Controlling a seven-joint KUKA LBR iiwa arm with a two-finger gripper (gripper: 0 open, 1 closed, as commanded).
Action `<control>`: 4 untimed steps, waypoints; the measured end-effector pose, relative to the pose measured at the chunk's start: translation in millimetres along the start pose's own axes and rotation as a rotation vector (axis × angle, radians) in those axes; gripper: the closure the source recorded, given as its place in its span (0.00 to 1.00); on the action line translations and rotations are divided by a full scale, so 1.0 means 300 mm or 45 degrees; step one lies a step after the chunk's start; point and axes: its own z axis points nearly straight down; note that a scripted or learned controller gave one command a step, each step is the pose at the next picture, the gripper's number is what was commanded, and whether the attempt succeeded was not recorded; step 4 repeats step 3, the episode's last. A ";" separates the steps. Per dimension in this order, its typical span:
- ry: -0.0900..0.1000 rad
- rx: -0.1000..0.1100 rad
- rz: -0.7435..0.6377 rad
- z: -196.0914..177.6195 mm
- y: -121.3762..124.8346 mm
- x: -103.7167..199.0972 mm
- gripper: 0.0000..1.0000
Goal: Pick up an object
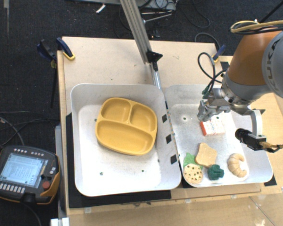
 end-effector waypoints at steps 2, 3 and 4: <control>0.000 0.001 0.000 0.032 0.127 0.326 1.00; 0.001 0.001 0.000 -0.013 0.159 0.473 1.00; 0.001 0.001 0.000 -0.013 0.159 0.473 1.00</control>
